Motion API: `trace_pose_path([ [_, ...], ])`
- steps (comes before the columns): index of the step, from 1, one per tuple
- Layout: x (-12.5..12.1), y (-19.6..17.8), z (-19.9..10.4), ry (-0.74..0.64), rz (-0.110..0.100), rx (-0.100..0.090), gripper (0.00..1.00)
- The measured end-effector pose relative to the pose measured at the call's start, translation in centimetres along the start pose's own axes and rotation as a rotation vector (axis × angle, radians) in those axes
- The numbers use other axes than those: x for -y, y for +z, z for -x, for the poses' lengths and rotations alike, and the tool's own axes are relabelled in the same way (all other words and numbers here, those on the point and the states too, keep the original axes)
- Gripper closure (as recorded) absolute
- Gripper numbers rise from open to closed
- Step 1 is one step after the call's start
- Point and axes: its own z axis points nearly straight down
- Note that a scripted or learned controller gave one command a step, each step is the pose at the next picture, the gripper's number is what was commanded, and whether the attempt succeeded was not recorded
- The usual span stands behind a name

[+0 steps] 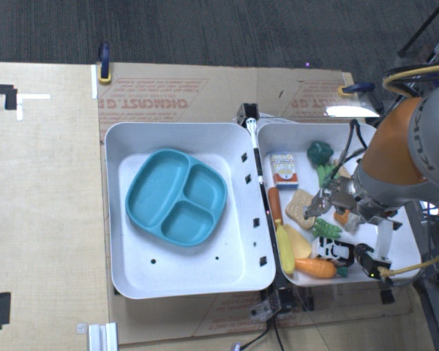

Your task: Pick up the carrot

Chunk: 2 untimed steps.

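- While the carrot (316, 268) lies untouched at the right bin's (406, 258) near edge, nothing is done yet.
- Gripper (323, 205) hovers mid-bin; its opening can't be told, and the grasp remains.

Arm (402, 152) reaching in, claw (323, 205) lowered

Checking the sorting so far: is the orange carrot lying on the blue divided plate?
No, the orange carrot lies in the right white bin, while the blue divided plate sits in the left bin.
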Motion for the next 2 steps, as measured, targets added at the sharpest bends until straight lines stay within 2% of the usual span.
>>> trace_pose_path([
  [1, -4.51, 2.45, 5.12, -0.033, 0.019, 0.001, 0.0],
  [2, -4.63, 1.52, 5.38, -0.036, 0.024, 0.009, 1.0],
])
